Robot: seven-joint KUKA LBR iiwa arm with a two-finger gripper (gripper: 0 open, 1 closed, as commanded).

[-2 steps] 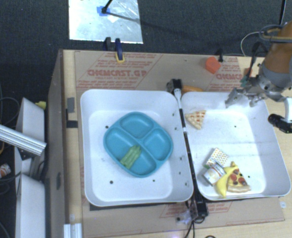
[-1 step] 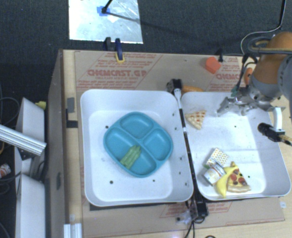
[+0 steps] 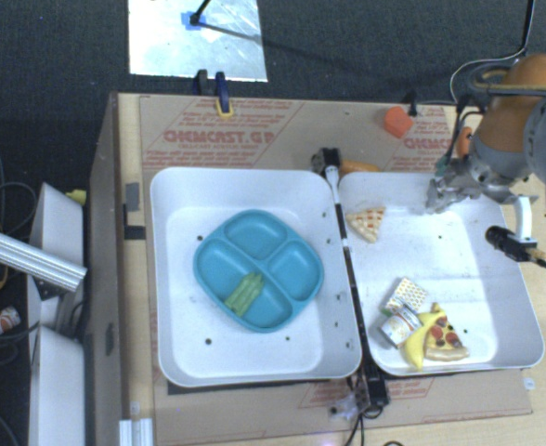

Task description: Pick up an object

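Bench stock, as your camera has it:

1. Left bin (image 3: 175,249): holds a blue plate (image 3: 258,268) w/ four sections. A green piece (image 3: 244,293) lies in the plate's near section, tilted.
2. Right bin (image 3: 514,286): waffle wedge (image 3: 367,222) at far-left corner, just beside the divider between bins. Near corner has a cluster, items touching: small box (image 3: 407,295) w/ checked top, a can-like item (image 3: 398,325) below it (too small to ID), a banana (image 3: 420,334) and a pizza slice (image 3: 448,340) against the banana's right side.
3. Arm (image 3: 519,119): comes in from your right, orange band up top. Gripper (image 3: 440,193) sits over the right bin's far edge, well apart from the cluster, right of the wedge w/ a gap between. Fingers too blurred and dark to read; you can't tell how far apart they stand, and nothing is seen between them.
4. Outside bins, far side of bench: orange block (image 3: 397,122) on the board, an orange-yellow item (image 3: 357,166) behind the right bin's far rim, a blue clamp (image 3: 221,92) at the board's far edge.
5. Pickable objs: all still lying in bins, per above.
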